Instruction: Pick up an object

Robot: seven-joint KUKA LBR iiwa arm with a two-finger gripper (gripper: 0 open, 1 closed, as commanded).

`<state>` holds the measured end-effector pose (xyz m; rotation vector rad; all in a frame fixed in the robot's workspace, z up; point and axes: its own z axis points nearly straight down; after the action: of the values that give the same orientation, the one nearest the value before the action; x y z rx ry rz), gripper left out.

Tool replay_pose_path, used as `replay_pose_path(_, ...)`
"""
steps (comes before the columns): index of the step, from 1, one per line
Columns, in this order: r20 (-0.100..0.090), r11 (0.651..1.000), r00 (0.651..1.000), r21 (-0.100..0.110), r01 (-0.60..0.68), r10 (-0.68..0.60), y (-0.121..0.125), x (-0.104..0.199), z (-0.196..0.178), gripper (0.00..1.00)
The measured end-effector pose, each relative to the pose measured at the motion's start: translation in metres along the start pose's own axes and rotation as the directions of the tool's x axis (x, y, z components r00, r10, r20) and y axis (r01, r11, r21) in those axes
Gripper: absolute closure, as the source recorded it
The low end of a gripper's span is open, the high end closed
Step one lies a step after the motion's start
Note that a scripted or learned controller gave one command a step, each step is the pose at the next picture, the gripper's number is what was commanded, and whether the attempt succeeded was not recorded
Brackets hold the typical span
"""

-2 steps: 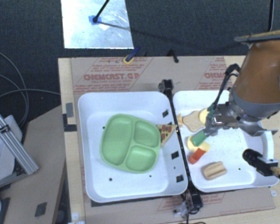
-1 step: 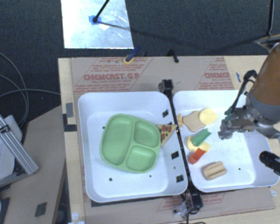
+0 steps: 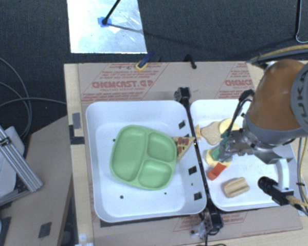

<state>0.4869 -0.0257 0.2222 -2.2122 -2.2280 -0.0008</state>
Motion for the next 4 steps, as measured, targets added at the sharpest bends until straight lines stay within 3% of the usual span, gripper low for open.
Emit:
replay_pose_path(1,-0.001,1.000,1.000,0.002,0.002,-0.002,0.007,0.056,0.040,1.00)
replay_pose_path(2,0.001,1.000,1.000,-0.015,-0.003,0.003,0.002,0.039,-0.076,1.00)
replay_pose_path(3,0.002,1.000,1.000,-0.001,-0.008,0.008,0.017,0.021,-0.040,1.00)
replay_pose_path(4,0.000,1.000,1.000,-0.002,0.001,-0.001,0.015,0.068,-0.039,1.00)
